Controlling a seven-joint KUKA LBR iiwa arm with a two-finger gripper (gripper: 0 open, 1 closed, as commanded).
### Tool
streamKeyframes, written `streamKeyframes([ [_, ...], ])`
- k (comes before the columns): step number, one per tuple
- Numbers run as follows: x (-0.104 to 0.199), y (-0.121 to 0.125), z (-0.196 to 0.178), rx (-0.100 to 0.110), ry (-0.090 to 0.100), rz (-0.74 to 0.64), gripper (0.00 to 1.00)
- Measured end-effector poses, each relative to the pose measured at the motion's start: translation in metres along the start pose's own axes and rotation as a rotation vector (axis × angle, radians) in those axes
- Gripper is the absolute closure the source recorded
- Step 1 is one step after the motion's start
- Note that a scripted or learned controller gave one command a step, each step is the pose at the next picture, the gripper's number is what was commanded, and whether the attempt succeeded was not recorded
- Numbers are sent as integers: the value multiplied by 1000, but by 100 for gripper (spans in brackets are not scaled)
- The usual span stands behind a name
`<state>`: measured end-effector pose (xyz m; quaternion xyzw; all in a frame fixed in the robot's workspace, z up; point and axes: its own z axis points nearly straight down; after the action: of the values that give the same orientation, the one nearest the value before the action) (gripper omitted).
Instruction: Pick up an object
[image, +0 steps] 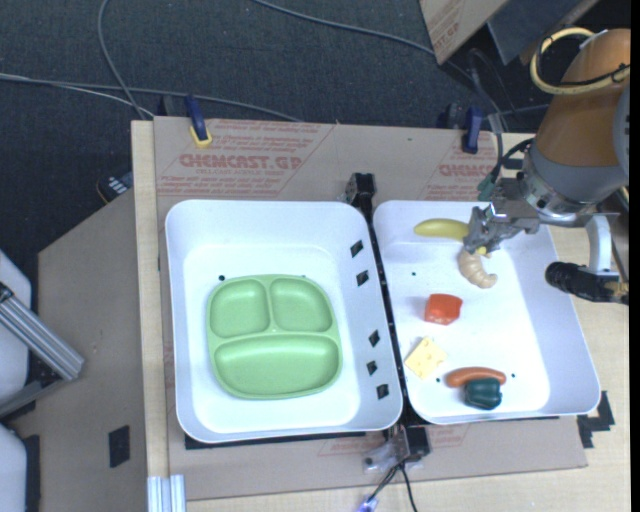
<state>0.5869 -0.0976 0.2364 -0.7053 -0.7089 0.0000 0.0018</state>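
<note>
Camera view: we note the gripper (484, 236) in the upper right of the frame, low over the right bin (545, 330). We cannot tell how the gripper stands. A tan croissant-shaped piece (477, 269) lies just below it, seemingly touching; a yellow banana (440, 229) sits just to its left. Lower in that bin we see a red block (443, 308), a yellow cheese wedge (426, 357), and an orange-and-green piece (478, 385). The left bin (190, 300) holds a green divided plate (273, 334).
</note>
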Motion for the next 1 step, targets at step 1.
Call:
streamKeyframes([
  [1,51,-2,13,1,0,0,100],
])
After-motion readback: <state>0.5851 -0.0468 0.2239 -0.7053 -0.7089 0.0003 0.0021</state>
